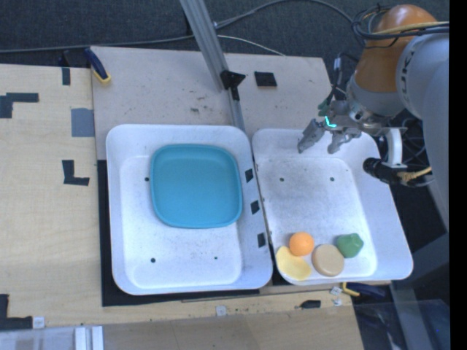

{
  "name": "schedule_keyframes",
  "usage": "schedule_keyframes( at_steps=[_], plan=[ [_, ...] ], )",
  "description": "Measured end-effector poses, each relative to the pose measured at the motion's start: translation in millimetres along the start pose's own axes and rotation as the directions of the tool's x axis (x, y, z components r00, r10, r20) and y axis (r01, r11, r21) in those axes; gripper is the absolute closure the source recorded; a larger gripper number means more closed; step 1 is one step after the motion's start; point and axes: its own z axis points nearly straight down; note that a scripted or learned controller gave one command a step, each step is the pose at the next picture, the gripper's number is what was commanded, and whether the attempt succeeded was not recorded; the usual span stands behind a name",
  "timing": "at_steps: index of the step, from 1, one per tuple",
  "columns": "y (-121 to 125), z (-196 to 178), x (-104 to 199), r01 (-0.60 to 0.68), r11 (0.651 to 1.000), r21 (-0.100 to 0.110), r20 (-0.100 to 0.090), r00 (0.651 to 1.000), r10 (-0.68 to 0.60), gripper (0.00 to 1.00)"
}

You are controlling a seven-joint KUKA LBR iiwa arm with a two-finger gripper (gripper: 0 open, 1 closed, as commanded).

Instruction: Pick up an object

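Over the far edge of the right bin [379,195] hangs the gripper [322,142], fingers spread apart, nothing between them. Grey arm [430,71] enters from the right, orange band above the wrist. Objects cluster at the near edge of the right bin, well apart from the gripper: orange ball [300,243], yellow flat piece [292,265] partly under it, tan round piece [327,260] touching both, green lump [350,244] just beside the tan piece. Bare bin floor lies between gripper and cluster. Left bin [124,195] holds a blue square plate [196,185]. Metal rail [211,46] runs diagonally down to the gap between bins. Black cable [284,6] loops across the dark floor behind the bench.
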Motion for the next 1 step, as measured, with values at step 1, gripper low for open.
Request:
schedule_keyframes(
  at_steps=[1],
  plan=[
    [-0.1, 0.1, 0.0, 0.000, 1.000, 0.000, 0.000, 1.000, 0.000, 0.00]
  ],
)
